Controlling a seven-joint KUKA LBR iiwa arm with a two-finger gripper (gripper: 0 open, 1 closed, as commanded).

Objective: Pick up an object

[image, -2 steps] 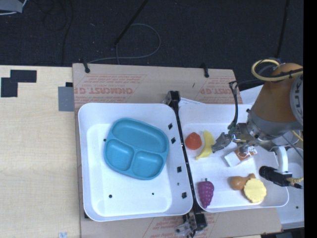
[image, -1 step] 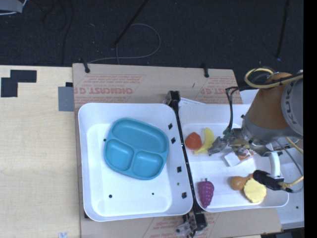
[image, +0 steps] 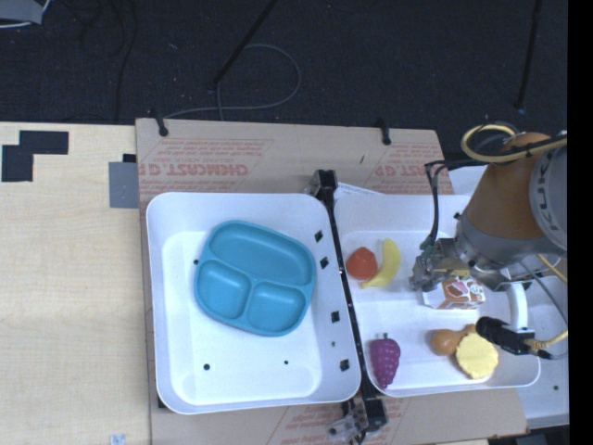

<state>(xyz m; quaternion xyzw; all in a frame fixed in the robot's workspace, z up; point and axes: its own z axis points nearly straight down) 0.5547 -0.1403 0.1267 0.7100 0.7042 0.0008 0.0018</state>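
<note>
In the right bin (image: 408,221), my gripper (image: 432,273) hangs low near the middle. Just to its right lies a white packet with red print (image: 455,293), touching or nearly touching the gripper. A yellow banana (image: 388,260) and a red tomato (image: 362,263) lie to the gripper's left. A purple bunch of grapes (image: 384,359) sits at the bin's front. An orange piece (image: 446,342) and a yellow piece (image: 476,356) rest at the front right. Nothing shows between the gripper's tips from this angle.
The left bin (image: 176,341) holds a blue divided plate (image: 255,277). A black divider rail (image: 335,286) runs between the two bins. The arm's grey and orange body (image: 510,202) overhangs the right bin's far right side.
</note>
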